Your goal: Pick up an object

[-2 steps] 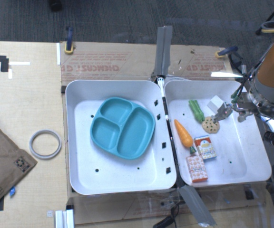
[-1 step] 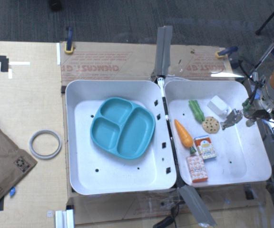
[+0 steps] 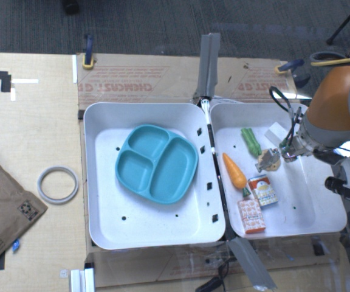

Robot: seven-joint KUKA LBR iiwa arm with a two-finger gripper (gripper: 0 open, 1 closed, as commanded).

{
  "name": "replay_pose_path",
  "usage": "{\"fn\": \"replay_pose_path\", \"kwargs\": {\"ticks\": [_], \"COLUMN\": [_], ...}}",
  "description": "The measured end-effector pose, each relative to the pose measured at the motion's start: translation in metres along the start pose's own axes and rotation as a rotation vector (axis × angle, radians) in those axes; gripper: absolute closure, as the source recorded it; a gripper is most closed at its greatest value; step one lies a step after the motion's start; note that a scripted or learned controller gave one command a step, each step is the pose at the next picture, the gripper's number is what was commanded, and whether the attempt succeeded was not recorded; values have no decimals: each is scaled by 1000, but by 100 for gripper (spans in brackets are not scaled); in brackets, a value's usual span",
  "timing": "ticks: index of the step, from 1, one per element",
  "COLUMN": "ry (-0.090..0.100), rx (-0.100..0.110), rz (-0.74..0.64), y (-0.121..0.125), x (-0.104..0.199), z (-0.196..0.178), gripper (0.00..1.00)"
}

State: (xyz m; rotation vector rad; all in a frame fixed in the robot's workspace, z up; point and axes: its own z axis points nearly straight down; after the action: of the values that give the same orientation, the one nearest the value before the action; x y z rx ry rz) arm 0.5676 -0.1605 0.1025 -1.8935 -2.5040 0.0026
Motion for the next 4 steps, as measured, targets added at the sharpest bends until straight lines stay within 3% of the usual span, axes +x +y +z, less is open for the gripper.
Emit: {"fn": "replay_pose_path", "kwargs": {"ticks": [1, 2, 3, 4], "ry": [-2, 0, -1, -2], "rx": [-2, 0, 0, 0], "rz": [106, 171, 171, 171], "y": [40, 36, 37, 36], "x": [-34, 19, 18, 18], "z": [11, 9, 0, 0], "gripper": [0, 0, 100, 0]}}
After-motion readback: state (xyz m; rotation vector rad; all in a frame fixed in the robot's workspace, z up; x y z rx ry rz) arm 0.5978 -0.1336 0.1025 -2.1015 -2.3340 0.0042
